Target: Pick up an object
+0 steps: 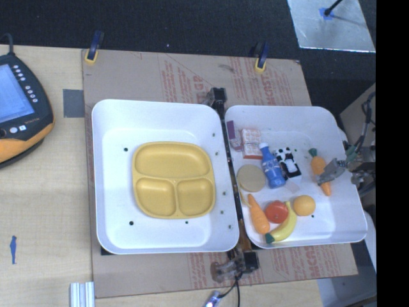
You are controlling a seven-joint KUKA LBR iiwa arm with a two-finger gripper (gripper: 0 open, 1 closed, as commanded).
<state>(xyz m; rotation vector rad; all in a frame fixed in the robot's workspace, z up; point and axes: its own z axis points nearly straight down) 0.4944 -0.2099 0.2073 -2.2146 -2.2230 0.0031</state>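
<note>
In the right bin (345,226) lie many small things: a blue bottle (271,167), a round tan disc (251,178), a carrot (258,214), a tomato (277,211), a banana (284,229) and an orange ball (304,204). The pincer (331,169) is at the right side of this bin, just beside a small orange carrot (317,164); how wide it is I cannot tell. The left bin (108,171) holds a yellow divided plate (174,178).

2 bins (102,171), 2 carrots (258,215)

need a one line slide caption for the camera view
Gripper at the right bin's edge by a toy carrot; yellow divided tray in the left bin.
</note>
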